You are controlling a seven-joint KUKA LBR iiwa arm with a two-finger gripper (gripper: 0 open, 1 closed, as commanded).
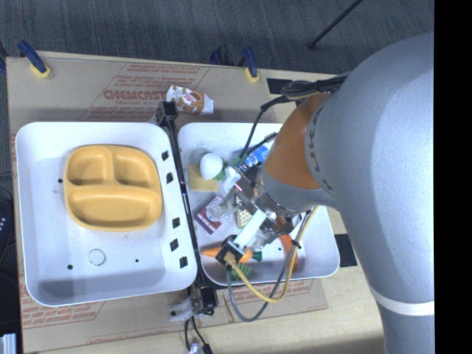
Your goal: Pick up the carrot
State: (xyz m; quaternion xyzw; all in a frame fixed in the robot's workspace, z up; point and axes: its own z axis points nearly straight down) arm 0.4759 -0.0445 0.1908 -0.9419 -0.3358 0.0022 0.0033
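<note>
The carrot [210, 253] lies at the front of the right bin [324, 260]. Its orange end pokes out to the left, and a bit of green [243, 269] shows beside it. Most of it is hidden under the robot's wrist. My gripper [251, 216] hangs low over the middle of the right bin, just behind the carrot. The large grey arm and its orange band cover it from the right. I cannot tell whether it touches the carrot.
The right bin also holds a white ball [211, 165] on a yellow block [199, 179], a printed packet [212, 214] and a blue item [258, 155]. A yellow divided plate [113, 186] sits in the left bin [44, 271]. A small carton [189, 99] lies behind the bins.
</note>
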